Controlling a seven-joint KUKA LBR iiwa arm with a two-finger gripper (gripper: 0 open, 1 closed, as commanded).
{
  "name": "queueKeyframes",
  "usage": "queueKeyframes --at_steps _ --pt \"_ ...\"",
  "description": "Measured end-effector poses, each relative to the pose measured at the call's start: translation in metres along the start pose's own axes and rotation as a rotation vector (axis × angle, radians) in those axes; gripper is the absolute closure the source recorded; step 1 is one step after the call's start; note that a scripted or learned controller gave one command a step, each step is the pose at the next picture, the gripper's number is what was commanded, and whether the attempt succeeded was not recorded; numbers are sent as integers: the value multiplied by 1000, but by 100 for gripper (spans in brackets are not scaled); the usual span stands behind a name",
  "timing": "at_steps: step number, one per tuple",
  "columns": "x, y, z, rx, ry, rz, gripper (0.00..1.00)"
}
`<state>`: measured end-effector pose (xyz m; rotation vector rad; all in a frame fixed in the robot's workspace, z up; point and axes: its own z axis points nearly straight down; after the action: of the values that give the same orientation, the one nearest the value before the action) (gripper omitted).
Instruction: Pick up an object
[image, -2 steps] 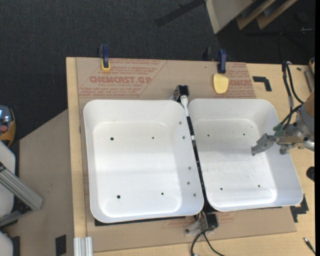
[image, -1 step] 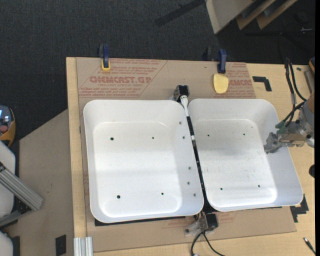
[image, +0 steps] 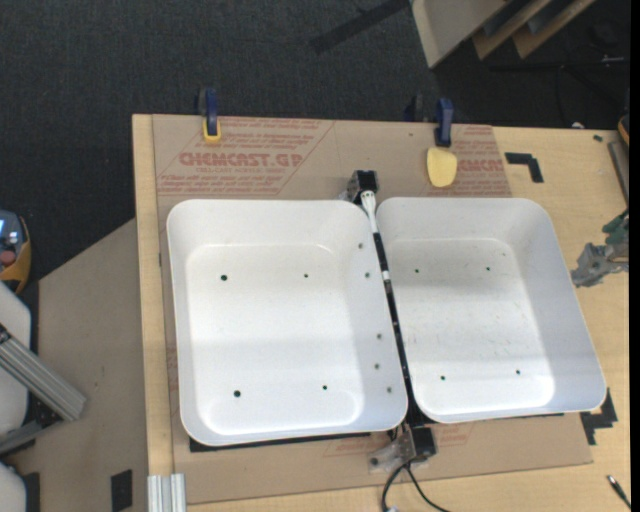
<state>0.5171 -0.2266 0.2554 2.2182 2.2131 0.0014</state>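
- Camera view: left bin (image: 190, 300) sits on the brown board (image: 160, 200).
- Right bin (image: 560, 300) lies just beside it.
- Yellow pad (image: 442, 167) lies beyond the right bin.
- Gripper (image: 598, 262) is at the right bin's outer rim; its grip cannot be told.

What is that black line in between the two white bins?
Between the left bin and the right bin, the camera view shows a thin black strip running along their touching rims, with a small black clip at its far end.

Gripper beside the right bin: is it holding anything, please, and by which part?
It cannot be told: the gripper is too small and blurred.
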Motion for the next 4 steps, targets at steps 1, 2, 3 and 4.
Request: queueKeyframes --at_steps 1,2,3,4 --pt "91 52 -5 0 7 -13 100" --pt "100 58 -143 -12 1 -6 100" --pt "122 78 -51 14 7 -5 100" --pt "8 91 -141 -6 -5 6 100"
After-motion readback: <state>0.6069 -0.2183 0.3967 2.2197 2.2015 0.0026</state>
